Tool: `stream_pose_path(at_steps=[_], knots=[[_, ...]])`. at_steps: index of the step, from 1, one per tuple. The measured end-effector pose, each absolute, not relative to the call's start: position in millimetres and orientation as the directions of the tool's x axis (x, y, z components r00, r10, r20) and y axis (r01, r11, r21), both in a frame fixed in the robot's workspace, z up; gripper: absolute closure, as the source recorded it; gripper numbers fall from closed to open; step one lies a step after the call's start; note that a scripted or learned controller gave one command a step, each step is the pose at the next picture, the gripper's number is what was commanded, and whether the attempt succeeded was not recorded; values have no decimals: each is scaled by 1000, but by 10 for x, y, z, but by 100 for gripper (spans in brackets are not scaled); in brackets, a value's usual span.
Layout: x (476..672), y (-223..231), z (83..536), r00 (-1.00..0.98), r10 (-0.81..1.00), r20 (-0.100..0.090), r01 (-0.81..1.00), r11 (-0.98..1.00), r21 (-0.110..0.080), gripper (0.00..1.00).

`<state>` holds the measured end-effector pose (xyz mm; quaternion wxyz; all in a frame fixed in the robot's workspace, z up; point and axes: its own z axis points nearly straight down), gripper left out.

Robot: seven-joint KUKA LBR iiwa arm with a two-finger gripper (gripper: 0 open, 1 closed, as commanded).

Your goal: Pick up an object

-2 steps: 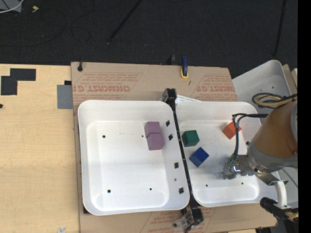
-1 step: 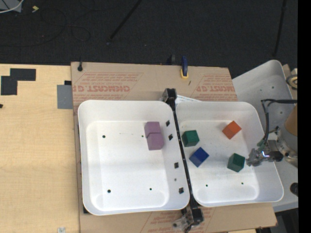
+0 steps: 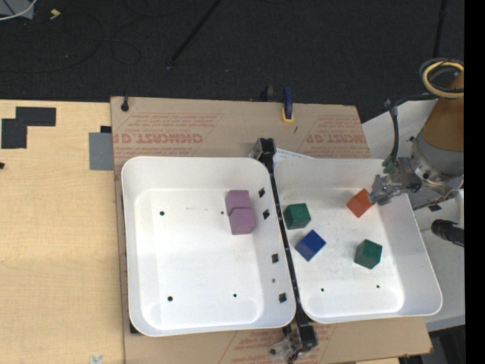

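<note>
Orange block is seen in the right bin, near its upper right part, tilted on an edge rather than lying flat. It touches the tip of the gripper, which reaches in from the right on the grey arm. Whether the block is pinched between the fingers or merely pressed from one side cannot be told; the fingers are too small and cluttered to be read as spread or closed. The tilt suggests that the block is being lifted or nudged at one corner, so it is judged to be the chosen target.

Three other blocks are spread apart in the same bin: a green one by the divider, a blue one just below it, and a second green one lower right. A purple block is left in the left bin, well apart from the gripper. The spacing gives room for a grasp without neighbours being disturbed.
</note>
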<state>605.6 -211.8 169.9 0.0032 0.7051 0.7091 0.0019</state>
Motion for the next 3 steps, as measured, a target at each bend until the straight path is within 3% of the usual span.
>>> stream_pose_path(at_steps=[1, 2, 3], knots=[[6310, -2142, 1275, 0, 1000, -4, 1000, 0, 11, 100], [6428, -2111, 1173, -1, 1000, -9, 1000, 1, 26, 100], [6235, -2087, 1029, -2, 1000, 1, 1000, 2, 0, 100]])
